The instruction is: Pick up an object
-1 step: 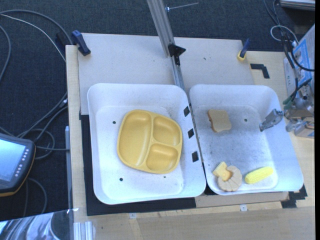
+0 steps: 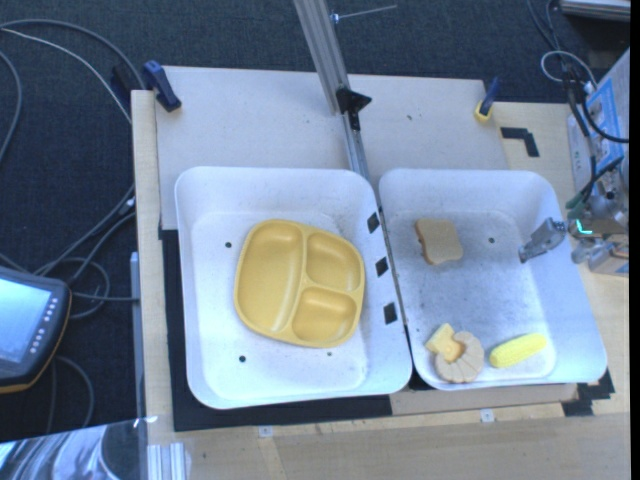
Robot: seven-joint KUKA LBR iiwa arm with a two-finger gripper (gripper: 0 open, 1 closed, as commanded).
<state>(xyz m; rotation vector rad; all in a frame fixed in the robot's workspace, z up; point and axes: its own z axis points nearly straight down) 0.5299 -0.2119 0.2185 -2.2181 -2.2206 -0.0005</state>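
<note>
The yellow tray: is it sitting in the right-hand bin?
No. The yellow tray lies in the left bin, while the right bin holds the food pieces.

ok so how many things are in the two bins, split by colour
yellow: 3, the divided plate in the left bin, the corn cob and the cheese-like piece in the right bin
tan: 2, the bread slice and the round cracker in the right bin
total: 5

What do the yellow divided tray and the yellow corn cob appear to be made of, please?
Yellow divided tray: probably moulded plastic, smooth with a soft sheen and rounded compartment ridges. Yellow corn cob: likely plastic or rubber toy food, uniformly bright; too small to tell its texture.
</note>
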